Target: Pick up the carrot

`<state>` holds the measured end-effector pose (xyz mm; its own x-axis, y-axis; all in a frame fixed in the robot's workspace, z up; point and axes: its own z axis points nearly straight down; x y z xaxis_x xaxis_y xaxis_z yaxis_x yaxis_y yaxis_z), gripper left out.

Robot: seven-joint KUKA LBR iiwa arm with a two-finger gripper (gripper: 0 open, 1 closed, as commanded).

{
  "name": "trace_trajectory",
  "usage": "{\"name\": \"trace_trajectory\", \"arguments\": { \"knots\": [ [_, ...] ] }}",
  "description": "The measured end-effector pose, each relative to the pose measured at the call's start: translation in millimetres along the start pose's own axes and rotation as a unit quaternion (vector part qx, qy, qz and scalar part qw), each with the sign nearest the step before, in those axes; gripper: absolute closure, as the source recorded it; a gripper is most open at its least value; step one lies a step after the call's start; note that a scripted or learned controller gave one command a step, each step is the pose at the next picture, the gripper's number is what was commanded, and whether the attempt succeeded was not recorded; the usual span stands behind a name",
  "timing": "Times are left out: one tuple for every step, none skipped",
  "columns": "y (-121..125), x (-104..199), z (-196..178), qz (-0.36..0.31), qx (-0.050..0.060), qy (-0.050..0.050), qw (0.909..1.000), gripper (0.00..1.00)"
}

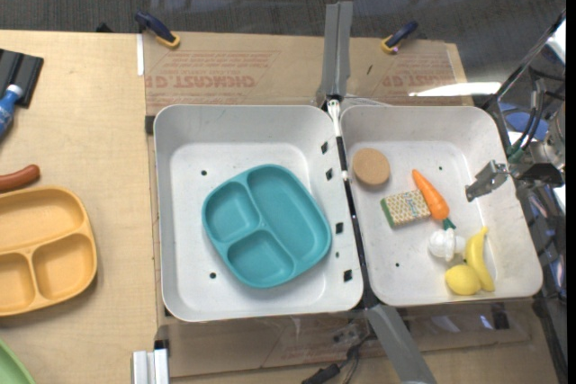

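Camera view shows you two shallow white bins side by side on the pale wooden surface [81,103], and everything that matters lies in the right white bin [504,283]. The small orange toy carrot with a green tip [430,194] rests flat on that bin's floor, slanting from upper left to lower right, green end lowest. Your gripper [486,181] hangs by the bin's right wall, beside the carrot but apart from it, with nothing between its fingers; whether they are spread or closed you cannot tell from this angle.

The carrot is crowded. A tan-and-green rectangular sponge [405,208] lies just beside its left flank, seemingly touching. A small white toy [442,245] sits just below the green tip, with a yellow toy banana [480,255] and a round yellow lemon [463,281] past that. A round tan cookie-like disc [370,166] lies up and to the left, apart. That cluster probably sits where things were simply dropped, not arranged.

Your open room is on the carrot's right and upper side: bare bin floor runs from there to the gripper. Coming in from that side looks easiest, closing across the carrot's narrow width, though the sponge leaves little space for the far finger.

The left white bin [180,130] holds a teal three-compartment plastic plate [265,225] and is well out of the way.
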<state>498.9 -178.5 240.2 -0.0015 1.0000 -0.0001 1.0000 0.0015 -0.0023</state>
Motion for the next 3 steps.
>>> {"name": "trace_trajectory", "arguments": {
  "knots": [
    [43.5, 14.2, 141.1, -0.004, -0.007, -0.001, 1.0000, 0.00],
    [44.9, 14.1, 130.1, -0.002, -0.009, -0.001, 1.0000, 1.00],
    [101.5, 91.5, 48.2, -0.084, -0.001, 0.000, 0.9965, 1.00]
  ]
}}
